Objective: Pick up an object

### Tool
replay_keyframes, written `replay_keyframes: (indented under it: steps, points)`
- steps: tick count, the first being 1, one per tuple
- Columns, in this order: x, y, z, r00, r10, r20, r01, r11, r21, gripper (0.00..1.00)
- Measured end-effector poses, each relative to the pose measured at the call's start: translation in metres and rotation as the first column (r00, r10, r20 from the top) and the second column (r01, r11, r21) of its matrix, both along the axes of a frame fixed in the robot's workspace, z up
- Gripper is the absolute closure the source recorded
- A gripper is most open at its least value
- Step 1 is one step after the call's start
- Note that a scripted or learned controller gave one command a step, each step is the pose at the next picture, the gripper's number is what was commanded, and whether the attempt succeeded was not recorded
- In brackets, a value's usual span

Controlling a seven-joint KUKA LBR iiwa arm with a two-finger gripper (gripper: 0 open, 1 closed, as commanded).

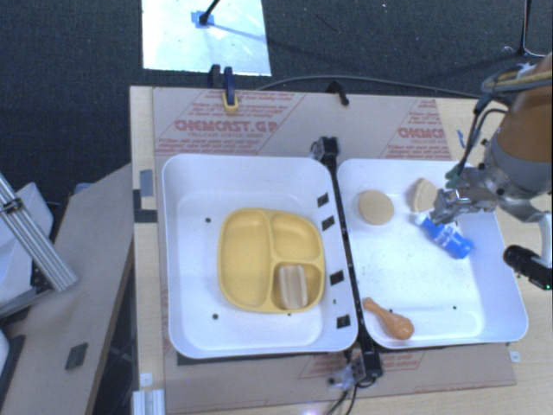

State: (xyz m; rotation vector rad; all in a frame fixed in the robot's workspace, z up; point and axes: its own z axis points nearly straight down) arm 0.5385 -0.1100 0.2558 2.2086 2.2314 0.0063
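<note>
Two white bins sit side by side on the bench [143, 258]. The left bin [186, 232] holds a yellow divided plate [251, 253] with a pale tan block [292, 285] in its lower right compartment. The right bin [492, 318] holds a round tan disc [376, 207], a pale half-round piece [422, 194], a blue object [448, 239] and an orange drumstick-shaped toy [390, 318] near the front edge.

The arm [523, 137] reaches in from the right, and the gripper [449, 207] hangs low over the far right part of the right bin, just above the upper end of the blue object and just beside the half-round piece. Gripper state: cannot tell, the view is too small and cluttered at the tip. Nothing is visibly held.

Likely target is the blue object, lying at a slant. To do this well: centre over its middle rather than its end, turn the wrist so the closing direction crosses its narrow width, descend straight, and avoid nudging the half-round piece. Risk: an end grasp pivots or slips out on lift.
</note>
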Motion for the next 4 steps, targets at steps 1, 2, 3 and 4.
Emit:
replay_keyframes:
  steps: [1,2,3,4]
  points:
    - [0.025,0.043,0.003,1.0,-0.001,-0.001,0.001,1.0,0.0,1.0]
    - [0.037,0.095,-0.011,1.0,-0.001,-0.003,0.001,1.0,0.001,1.0]
    - [0.063,0.135,-0.02,1.0,-0.001,-0.002,0.001,1.0,0.0,1.0]
    - [0.088,0.193,-0.017,1.0,0.0,0.0,0.0,1.0,0.002,1.0]
